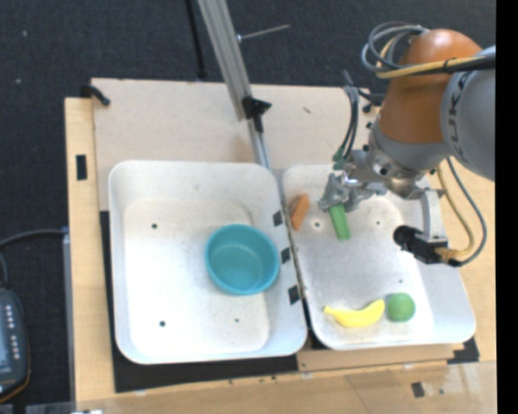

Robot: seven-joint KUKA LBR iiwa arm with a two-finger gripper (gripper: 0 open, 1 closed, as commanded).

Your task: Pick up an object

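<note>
Banana (356, 315) and green ball (401, 307) sit untouched at the right bin's (440, 296) near edge — gripper (338, 203) is low at the far end, jaws seemingly pinching the green stick (339, 223), can't confirm a firm grip — lift not done yet, I'd say.

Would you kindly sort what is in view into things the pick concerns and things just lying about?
In play: gripper; green stick right beneath it, right bin.
Lying about: orange piece, banana, green ball, blue bowl in left bin.
</note>
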